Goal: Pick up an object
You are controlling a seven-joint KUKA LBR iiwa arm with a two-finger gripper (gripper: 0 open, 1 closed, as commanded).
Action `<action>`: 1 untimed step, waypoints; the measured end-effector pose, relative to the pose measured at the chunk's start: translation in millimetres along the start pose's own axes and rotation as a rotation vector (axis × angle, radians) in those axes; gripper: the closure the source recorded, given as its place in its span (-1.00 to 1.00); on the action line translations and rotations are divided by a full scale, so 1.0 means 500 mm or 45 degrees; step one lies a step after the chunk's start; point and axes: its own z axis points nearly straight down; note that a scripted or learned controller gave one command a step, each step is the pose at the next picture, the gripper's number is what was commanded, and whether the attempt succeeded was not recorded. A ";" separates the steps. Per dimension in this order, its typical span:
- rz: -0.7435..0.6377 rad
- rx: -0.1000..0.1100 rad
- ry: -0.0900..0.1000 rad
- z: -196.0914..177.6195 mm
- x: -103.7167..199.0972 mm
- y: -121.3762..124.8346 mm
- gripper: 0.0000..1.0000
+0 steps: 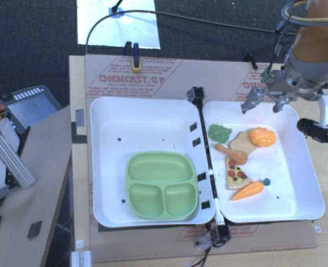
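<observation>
Where two bins (147, 107) meet: one green tray (162, 185), five toy foods (243, 163).

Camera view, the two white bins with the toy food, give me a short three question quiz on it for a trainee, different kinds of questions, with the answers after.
1. True or false: the green divided tray lies in the left bin.
2. Which lies nearest the front edge of the right bin? A) orange carrot B) green leaf C) orange fruit
3. Fill in: the gripper, fingers apart, hangs over the right bin's ____ edge.

Key: 1 true; 2 A; 3 far.
</observation>
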 end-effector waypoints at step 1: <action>-0.002 -0.012 -0.001 -0.011 0.000 0.003 -1.00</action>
